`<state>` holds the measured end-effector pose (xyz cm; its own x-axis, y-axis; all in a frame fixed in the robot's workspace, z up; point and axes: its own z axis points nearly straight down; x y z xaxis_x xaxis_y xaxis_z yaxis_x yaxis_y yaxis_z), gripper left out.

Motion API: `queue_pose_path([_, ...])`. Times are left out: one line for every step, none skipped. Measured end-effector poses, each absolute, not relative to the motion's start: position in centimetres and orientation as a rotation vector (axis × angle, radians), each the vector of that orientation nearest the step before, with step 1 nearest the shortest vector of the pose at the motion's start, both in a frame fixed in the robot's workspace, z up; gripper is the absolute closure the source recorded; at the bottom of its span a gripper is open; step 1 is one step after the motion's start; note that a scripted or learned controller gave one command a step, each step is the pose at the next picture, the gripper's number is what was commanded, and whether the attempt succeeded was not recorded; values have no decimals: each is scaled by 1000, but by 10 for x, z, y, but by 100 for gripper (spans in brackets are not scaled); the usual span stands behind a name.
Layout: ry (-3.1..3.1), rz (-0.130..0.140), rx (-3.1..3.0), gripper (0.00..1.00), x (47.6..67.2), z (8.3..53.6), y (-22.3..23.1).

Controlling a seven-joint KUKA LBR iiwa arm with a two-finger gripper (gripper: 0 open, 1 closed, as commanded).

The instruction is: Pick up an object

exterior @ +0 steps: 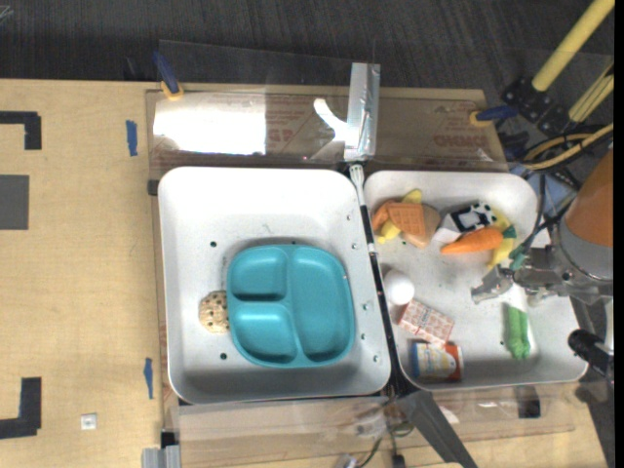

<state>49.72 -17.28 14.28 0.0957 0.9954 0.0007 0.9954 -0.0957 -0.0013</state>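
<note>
The right bin (444,177) holds several small things: an orange carrot (473,244), a black-and-white toy (474,217), a tan waffle-like piece (410,220), a white ball (399,287), a pink patterned packet (427,320), a small can (435,361) and a green pickle-shaped piece (517,331). My gripper (490,284) reaches in from the right side of this bin. It sits just below the carrot and above the green piece, over bare bin floor. I see nothing between its tips.
The left bin (253,195) holds a teal divided plate (290,303) with a cookie (214,310) at its left edge. A metal divider (363,110) and clear sheets stand behind the bins. Yellow poles and cables (575,37) sit at the back right.
</note>
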Motion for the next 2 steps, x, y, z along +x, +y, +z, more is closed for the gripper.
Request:
queue_pose_path([-2329,-6,-2130,0,483,91,-189])
queue_pose_path([-2339,-13,-2142,100,487,105,-190])
